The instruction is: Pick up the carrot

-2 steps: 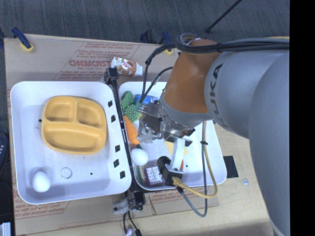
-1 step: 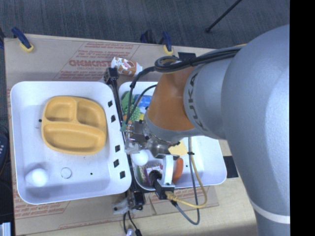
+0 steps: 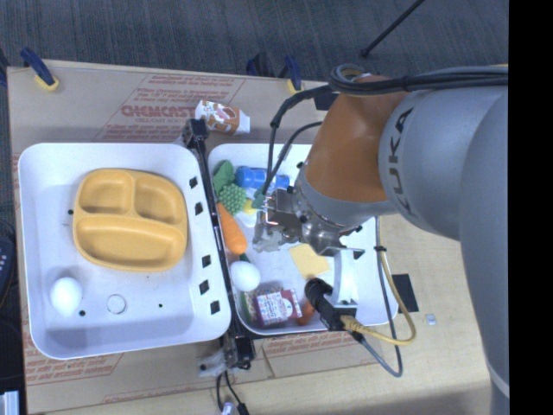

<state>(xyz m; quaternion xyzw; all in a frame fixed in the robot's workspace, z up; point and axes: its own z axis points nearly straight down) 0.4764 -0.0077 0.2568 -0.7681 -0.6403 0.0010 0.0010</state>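
Observation:
The carrot (image 3: 231,230) is an orange stick lying along the left wall of the right bin (image 3: 380,311), just below a green vegetable (image 3: 228,194). My gripper (image 3: 271,221) hangs low over the bin's middle, a short way to the right of the carrot. Its metal head shows under the orange wrist band, and the wide grey arm hides much of the bin behind it. Nothing can be seen held in it.
The right bin also holds a blue item (image 3: 251,177), a white egg (image 3: 244,276), a red packet (image 3: 275,306) and a yellow slice (image 3: 307,258). In the left bin (image 3: 34,171) are a yellow divided plate (image 3: 130,217) and a white egg (image 3: 65,294). A small bottle (image 3: 221,117) lies behind the bins.

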